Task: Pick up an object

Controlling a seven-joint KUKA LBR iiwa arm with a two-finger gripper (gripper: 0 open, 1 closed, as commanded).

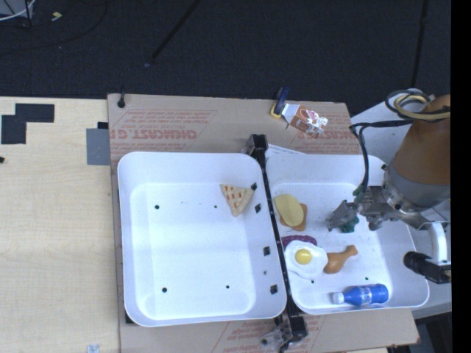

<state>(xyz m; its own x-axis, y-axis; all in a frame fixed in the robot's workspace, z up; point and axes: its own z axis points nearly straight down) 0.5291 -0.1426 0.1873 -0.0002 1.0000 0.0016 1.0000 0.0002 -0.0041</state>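
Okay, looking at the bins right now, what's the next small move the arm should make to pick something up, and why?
Probably a short move toward the bottom of the view, then down onto the chicken drumstick. The gripper hangs over the right bin just above that toy, which lies apart from the fried egg and the blue bottle, so it looks like the nearest target.

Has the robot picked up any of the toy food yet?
Not yet, it seems. Done: the arm has reached over the right bin. In hand: nothing visible; the gripper hovers above the bin floor, and nothing shows between its fingers. Left: choosing and lifting something. The chicken leg, fried egg, yellow piece and blue bottle all lie in that bin; the waffle slice lies in the left one.
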